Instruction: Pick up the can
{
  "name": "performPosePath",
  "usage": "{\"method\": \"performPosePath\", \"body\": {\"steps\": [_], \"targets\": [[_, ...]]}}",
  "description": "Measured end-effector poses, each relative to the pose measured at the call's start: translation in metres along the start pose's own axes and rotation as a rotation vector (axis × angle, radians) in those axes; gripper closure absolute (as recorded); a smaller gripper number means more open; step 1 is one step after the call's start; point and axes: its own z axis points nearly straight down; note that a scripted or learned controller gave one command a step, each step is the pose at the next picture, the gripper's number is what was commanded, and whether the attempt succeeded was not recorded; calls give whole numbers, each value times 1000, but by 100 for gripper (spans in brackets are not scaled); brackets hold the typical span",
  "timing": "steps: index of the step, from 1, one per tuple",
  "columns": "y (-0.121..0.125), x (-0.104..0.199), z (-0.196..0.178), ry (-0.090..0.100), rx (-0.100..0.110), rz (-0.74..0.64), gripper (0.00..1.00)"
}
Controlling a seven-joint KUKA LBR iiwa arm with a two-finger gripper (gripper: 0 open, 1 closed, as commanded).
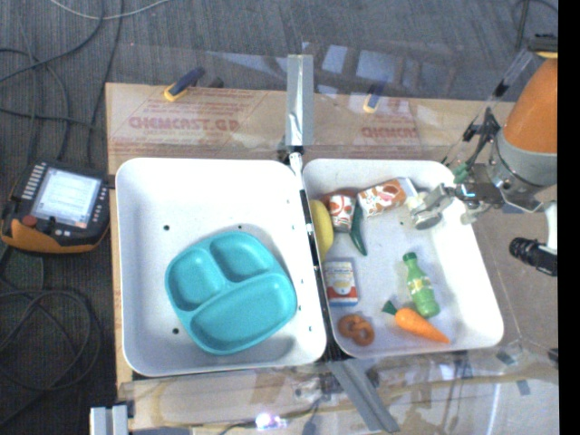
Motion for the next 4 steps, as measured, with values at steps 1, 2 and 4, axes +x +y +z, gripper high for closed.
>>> {"method": "performPosePath", "body": {"steps": [1,2,4], "targets": [[46,-25,111,1,-4,-101,0],[95,-27,124,17,46,-64,0],[100,9,1,-3,-2,-41,100]]}}
